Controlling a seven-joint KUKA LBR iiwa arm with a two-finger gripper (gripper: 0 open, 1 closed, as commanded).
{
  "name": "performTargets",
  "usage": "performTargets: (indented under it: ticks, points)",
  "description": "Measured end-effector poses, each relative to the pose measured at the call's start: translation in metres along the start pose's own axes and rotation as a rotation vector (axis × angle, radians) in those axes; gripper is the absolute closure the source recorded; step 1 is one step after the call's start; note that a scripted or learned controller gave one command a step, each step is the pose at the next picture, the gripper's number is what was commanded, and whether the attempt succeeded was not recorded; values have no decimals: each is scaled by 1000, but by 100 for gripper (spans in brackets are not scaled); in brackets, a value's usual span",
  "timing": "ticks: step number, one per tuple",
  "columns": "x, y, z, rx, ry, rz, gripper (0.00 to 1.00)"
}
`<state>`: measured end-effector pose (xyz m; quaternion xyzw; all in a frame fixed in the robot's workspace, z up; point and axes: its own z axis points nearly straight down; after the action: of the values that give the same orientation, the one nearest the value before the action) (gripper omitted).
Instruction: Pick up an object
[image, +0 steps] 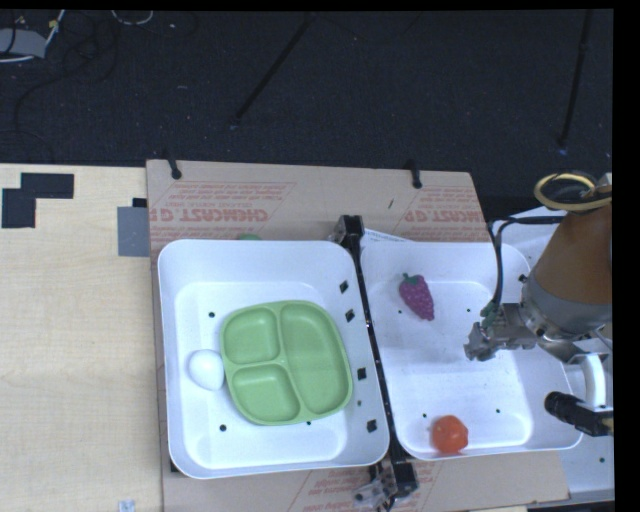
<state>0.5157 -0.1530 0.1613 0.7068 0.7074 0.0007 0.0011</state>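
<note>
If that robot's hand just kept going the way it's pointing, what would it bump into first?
The hand points left and down into the right bin. Most likely it would meet the bin's bare white floor first. The purple grape bunch lies farther left and above that line, though depth is hard to judge.

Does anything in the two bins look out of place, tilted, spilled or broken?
Nothing stands out. The green plate lies flat in the left bin beside a white egg; grapes and a tomato lie apart.
</note>
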Motion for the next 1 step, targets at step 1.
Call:
performTargets:
  ticks: [1]
  points:
    - [8,7,-51,1,0,-1,100]
